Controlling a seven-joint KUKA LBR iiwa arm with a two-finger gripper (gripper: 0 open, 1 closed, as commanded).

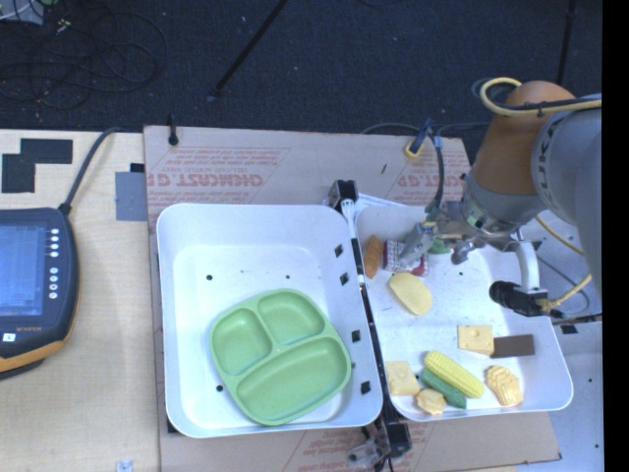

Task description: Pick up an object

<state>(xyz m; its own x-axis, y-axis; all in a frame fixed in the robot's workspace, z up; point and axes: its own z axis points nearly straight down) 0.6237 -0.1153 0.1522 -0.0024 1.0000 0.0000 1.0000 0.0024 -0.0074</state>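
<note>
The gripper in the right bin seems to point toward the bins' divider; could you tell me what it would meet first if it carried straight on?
Probably the red-and-white packet just beyond the gripper, then the orange-brown piece by the divider, though depth is unclear.

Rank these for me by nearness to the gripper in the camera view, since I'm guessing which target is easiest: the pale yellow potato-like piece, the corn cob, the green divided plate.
From the gripper, in the right bin:
1. Pale yellow piece, just below the gripper, right bin.
2. Corn cob, near the right bin's front edge.
3. Green divided plate, over in the left bin.
</note>
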